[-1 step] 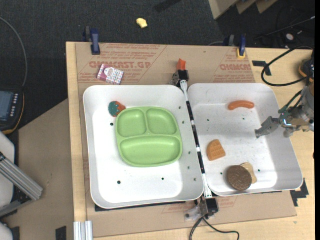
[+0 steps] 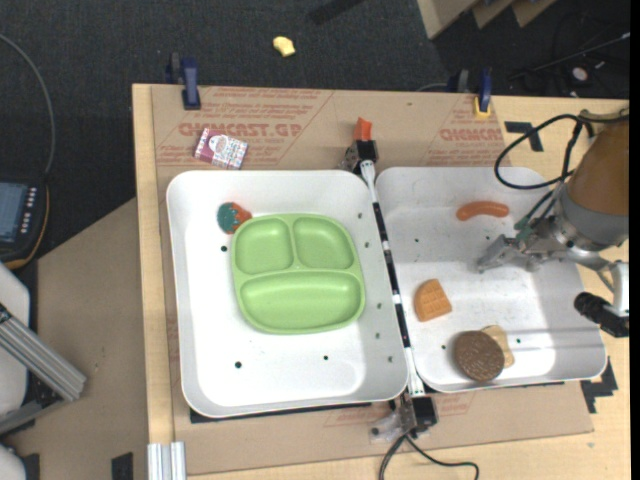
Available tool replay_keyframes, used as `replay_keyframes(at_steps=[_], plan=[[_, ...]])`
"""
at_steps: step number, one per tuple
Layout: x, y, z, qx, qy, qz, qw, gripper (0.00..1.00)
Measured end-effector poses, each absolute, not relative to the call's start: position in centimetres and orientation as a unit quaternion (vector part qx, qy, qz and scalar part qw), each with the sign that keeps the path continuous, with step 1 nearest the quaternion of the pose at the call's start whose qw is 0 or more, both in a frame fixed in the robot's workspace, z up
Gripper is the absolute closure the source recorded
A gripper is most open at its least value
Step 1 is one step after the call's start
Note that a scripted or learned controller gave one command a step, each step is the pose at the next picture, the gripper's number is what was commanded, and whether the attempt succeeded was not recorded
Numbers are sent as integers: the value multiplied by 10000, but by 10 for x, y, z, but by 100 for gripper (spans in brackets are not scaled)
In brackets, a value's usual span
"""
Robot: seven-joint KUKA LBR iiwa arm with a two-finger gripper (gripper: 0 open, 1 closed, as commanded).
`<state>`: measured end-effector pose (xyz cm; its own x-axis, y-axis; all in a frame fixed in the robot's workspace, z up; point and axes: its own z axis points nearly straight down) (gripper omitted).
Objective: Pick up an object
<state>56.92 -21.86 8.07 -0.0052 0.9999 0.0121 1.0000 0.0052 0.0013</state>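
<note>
**Gripper sitting low in right bin, nothing between its fingers**

Near edge first: a round dark-brown disc [image 2: 479,355] is lying at the front of the right white bin [image 2: 560,368], overlapping a small tan block [image 2: 499,344] just behind it. Further in, an orange wedge-shaped chunk [image 2: 432,300] is sitting near the divider rail [image 2: 388,268], apart from the disc.

Mid bin: the gripper [image 2: 500,253] is reaching in from the right, fingers spread and pointing left, tips just above or on the bin floor; can't tell which. Nothing is sitting between them. The grey arm with the orange band [image 2: 600,193] is hanging over the bin's right side, black cables looping behind it.

Behind the fingertips: an orange sausage-shaped piece [image 2: 483,209] is lying near the back wall, close to the gripper but apart from it. Nothing is blocking the path between them.

Left white bin [image 2: 200,368]: a light green three-compartment plate [image 2: 296,272] is taking up the middle, with a small red-and-green round object [image 2: 234,216] touching its far-left corner.

Far side: a small pink patterned packet [image 2: 220,148] is lying on the cardboard-topped bench [image 2: 300,108], and a yellow scrap [image 2: 284,45] is on the dark floor beyond.
</note>
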Motion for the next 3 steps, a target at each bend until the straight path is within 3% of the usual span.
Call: replay_keyframes(at_steps=[1,2,3], plan=[[672,-199,86,-7046,-7096,-19,-34,0],[621,-209,85,-7080,-7062,11,17,0],[569,-189,84,-7080,-7062,9,25,0]])
